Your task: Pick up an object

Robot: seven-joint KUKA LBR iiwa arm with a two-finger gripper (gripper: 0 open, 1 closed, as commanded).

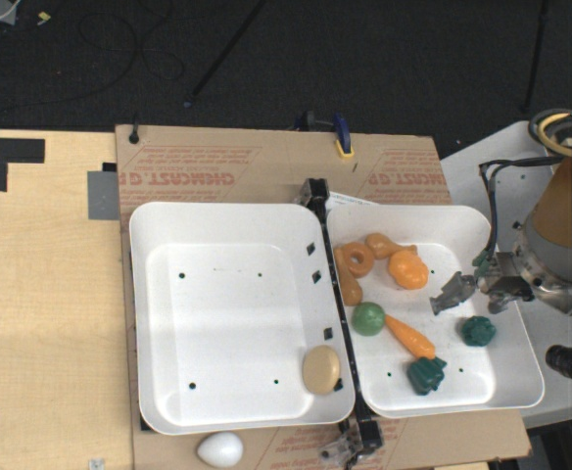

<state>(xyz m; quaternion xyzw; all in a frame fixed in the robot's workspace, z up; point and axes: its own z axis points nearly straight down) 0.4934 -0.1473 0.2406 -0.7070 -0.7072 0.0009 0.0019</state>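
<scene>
Two smooth white plastic bins sit side by side on the table. In the right bin (501, 390), the metal gripper (474, 295) hovers with fingers spread, gripping nothing. Just at its 5 o'clock lies a knobbly dark-green lump (479, 331); at 9 o'clock, a rounded orange fruit (408, 269).

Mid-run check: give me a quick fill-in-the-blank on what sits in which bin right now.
1. The beige egg-shaped object lies in the ____ bin.
2. The carrot lies in the right bin between the green ball and a dark ____ piece.
3. The white egg rests ____ the bins, on the cardboard.
4. The gripper hangs over the ____ bin.

Missing words: left; green; outside; right
</scene>
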